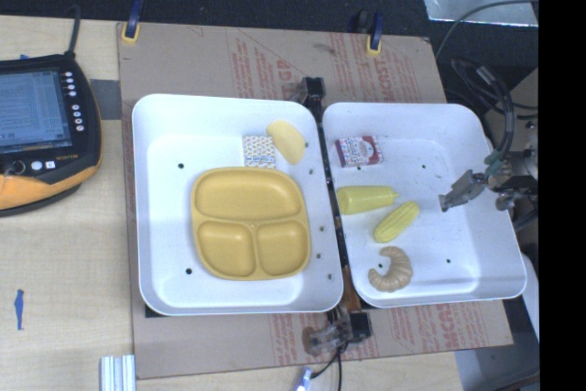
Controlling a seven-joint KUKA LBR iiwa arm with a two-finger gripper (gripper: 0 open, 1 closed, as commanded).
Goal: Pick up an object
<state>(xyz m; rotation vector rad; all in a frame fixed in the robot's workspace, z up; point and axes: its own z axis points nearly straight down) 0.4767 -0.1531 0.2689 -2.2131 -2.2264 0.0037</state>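
The right bin (458, 142) holds a red and white packet (357, 151), a smooth yellow oblong piece (366, 199), a yellow corn cob (396, 221) and a tan croissant (392, 269). In the left bin (156, 197) lie a yellow divided plate (250, 222), a small patterned packet (259, 151) and a pale yellow rounded piece (287, 141). My gripper (472, 187) hangs over the right bin's right side, well to the right of the corn cob and apart from every object. Nothing is seen in it.
A tablet-like pendant with an orange case (41, 128) lies on the bench to the left of the bins. Clamps (374, 32) hold the brown board at the back. Cables (485, 82) run at the far right.
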